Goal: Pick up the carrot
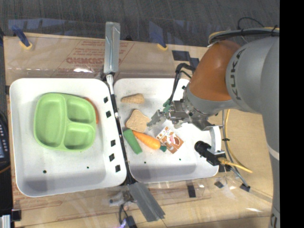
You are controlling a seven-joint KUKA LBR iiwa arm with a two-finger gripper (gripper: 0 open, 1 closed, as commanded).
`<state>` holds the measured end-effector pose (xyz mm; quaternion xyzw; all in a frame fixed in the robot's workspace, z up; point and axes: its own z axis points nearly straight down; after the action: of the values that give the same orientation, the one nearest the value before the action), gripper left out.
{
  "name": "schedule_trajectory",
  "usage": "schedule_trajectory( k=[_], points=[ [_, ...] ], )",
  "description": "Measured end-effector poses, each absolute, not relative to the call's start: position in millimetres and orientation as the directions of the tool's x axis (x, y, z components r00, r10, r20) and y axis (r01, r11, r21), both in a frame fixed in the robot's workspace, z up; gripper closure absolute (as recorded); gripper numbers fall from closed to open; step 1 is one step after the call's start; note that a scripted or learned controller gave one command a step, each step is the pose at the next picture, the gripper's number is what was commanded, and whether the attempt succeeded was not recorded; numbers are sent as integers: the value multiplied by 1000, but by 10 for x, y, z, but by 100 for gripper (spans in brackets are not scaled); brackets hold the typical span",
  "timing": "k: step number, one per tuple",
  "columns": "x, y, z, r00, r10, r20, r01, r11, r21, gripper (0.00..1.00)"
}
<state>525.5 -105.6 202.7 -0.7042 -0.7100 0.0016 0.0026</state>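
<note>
My gripper [160, 119] hangs over the right bin [190, 171], just above and to the right of the toast slice [137, 121]; whether it is spread or pressed together I cannot tell from this slant; the carrot [146, 139] lies free on the bin floor just below, nothing pinching it, with a green vegetable [132, 141] touching its left end and a small printed card [170, 139] beside its right tip; that crowding, I judge, leaves the carrot's middle as the clean place to close; the green divided plate [65, 121] sits in the left bin [28, 175], well apart.

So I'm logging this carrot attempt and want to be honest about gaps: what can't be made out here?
- Gripper fingers: small and dark under the wrist, open or shut unclear.
- Carrot right tip: hidden by the printed card.
- Orange item behind the green tray: mostly covered, unidentifiable.
</note>
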Motion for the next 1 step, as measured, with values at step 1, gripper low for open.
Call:
schedule_trajectory(
  k=[1],
  points=[
    [5365,-1141,1142,51,999,-3,998,-51,26,0]
  ],
)
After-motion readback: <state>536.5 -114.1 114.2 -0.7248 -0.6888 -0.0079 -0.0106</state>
